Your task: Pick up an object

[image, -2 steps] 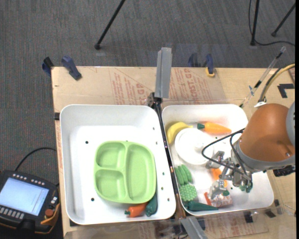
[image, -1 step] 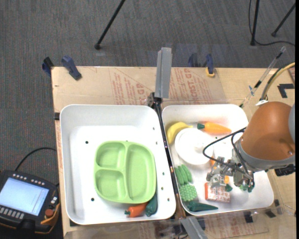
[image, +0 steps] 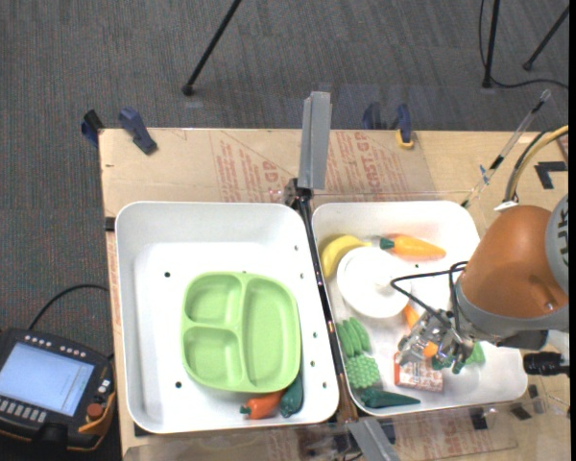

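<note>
My gripper (image: 430, 346) hangs low over the front of the right bin (image: 461, 221), just above a small red and white packet (image: 420, 376) and an orange piece (image: 412, 316). The arm's orange band covers the bin's right side. Other items in this bin: a white round plate (image: 372, 282), a yellow banana (image: 337, 249), an orange carrot (image: 413, 248), green knobbly toys (image: 357, 351) and a dark green vegetable (image: 392, 400) at the front wall.
The left bin (image: 154, 248) holds a light green divided plate (image: 240, 330), with an orange and dark green toy (image: 272, 404) at its front edge. A grey post (image: 315, 142) stands behind the bins. A teach pendant (image: 43, 382) lies at the lower left.
</note>
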`<move>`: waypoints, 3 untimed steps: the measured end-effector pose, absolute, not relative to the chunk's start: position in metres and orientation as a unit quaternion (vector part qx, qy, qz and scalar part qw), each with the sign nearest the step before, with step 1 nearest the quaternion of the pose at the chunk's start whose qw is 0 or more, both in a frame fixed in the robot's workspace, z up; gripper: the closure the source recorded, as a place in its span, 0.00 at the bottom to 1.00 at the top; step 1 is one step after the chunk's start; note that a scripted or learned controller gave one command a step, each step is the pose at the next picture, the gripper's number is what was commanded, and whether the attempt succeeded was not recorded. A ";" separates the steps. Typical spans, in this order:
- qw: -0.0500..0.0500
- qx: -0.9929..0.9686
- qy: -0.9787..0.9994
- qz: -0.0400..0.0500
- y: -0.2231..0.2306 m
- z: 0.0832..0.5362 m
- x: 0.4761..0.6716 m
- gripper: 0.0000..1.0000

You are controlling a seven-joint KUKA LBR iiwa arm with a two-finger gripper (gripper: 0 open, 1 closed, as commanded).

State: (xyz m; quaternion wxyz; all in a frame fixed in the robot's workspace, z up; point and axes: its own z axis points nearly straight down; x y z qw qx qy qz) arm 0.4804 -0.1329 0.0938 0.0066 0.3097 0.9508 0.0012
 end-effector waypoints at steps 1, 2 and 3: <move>0.007 0.399 0.917 0.001 -0.105 0.093 0.480 1.00; 0.006 0.437 0.899 0.001 -0.100 0.093 0.479 1.00; 0.001 0.429 0.903 0.000 -0.162 0.088 0.549 1.00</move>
